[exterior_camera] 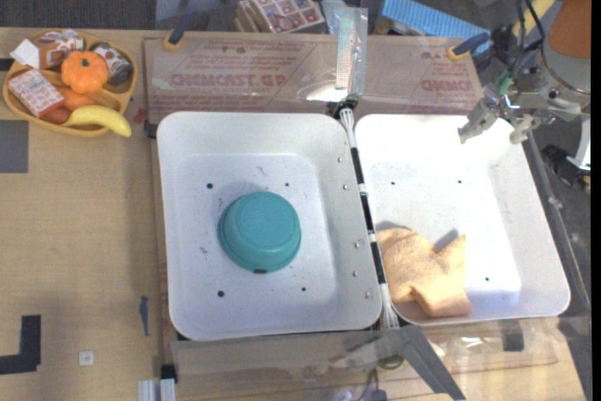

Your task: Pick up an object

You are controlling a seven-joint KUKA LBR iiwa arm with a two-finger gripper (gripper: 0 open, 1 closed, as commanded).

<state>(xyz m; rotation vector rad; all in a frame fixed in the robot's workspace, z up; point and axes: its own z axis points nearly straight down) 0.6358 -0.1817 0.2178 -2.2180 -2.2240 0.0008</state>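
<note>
A teal bowl (pixel 260 231) lies upside down near the middle of the left bin (pixel 188 146). A tan sponge-like piece (pixel 424 271) rests in the front left corner of the right bin (pixel 488 164). My gripper (pixel 495 125) hangs over the right bin's far right corner, well away from the tan piece. Its two fingers are spread apart with nothing between them.
A yellow dish (pixel 66 94) with an orange pumpkin, a banana and small boxes sits at the bench's far left. Cardboard panels (pixel 244 80) lie behind both bins. Boxes, cables and a blue item crowd the back.
</note>
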